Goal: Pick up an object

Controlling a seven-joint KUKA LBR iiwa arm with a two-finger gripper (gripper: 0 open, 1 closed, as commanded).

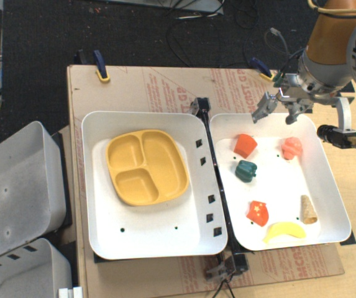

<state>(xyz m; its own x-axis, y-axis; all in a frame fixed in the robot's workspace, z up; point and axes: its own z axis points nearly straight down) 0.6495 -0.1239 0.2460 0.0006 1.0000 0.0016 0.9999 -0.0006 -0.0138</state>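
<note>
Left bin (97, 166): it carries 1 yellow divided plate (146, 166) with 3 compartments, lying flat toward the bin's far-left portion. Nothing lies in the compartments. The plate is well apart from the arm.

Right bin (327, 185): it carries 6 small items. An orange-red block (245, 145) sits near the far-left corner. Just nearer the front from it lies a dark green pepper-like piece (246, 171), close to the left wall. A red piece with pale spots (258, 212) lies toward the near edge, with a yellow banana (284, 231) beside it against the near rim. A tan cone-shaped piece (308, 210) lies near the near-right corner. A pink piece (292, 148) sits toward the far-right portion.

Gripper (279, 109): it hangs over the far rim of the right bin, above and between the orange-red block and the pink piece. The 2 fingers stand spread apart, and nothing is between them. It touches no item.

Step in hand, as judged: the approach. No item is grasped or lifted; the pick is not yet made.

Next move, as judged: the gripper needs to pick 1 target, travel toward the near side over it, then descend with the fingers straddling it. The orange-red block and the pink piece are nearest. The block and the green piece lie close together, so a descent there calls for care that a finger does not land on the neighbour.
</note>
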